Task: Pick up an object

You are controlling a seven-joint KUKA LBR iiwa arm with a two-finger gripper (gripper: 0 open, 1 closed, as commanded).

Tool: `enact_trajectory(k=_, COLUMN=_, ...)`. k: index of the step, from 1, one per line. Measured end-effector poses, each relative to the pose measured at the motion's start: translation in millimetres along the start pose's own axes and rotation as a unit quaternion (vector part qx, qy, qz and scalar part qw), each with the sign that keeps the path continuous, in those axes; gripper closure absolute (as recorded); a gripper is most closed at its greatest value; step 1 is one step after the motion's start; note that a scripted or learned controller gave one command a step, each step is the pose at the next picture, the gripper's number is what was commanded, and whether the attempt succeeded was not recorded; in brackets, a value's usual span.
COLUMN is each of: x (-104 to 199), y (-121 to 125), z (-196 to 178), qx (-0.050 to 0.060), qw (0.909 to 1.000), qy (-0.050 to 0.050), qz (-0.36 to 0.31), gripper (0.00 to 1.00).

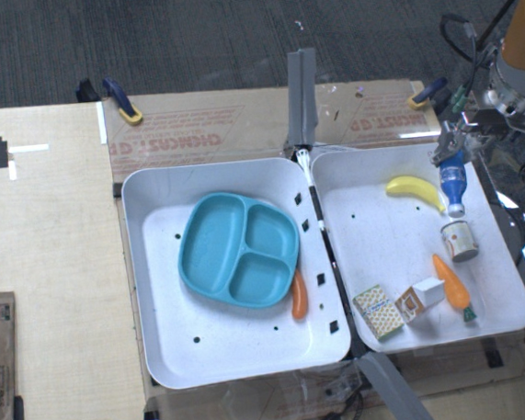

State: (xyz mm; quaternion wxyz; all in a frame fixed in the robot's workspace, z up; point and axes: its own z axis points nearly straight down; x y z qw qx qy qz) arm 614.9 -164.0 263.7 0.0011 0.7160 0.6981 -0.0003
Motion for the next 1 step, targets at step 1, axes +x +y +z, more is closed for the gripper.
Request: enact_trajectory(k=1, x=26.4, y=19.1, z=28.0, qx=0.002, qw=0.9998, qy=0.000, qz=-0.020, gripper=1.00)
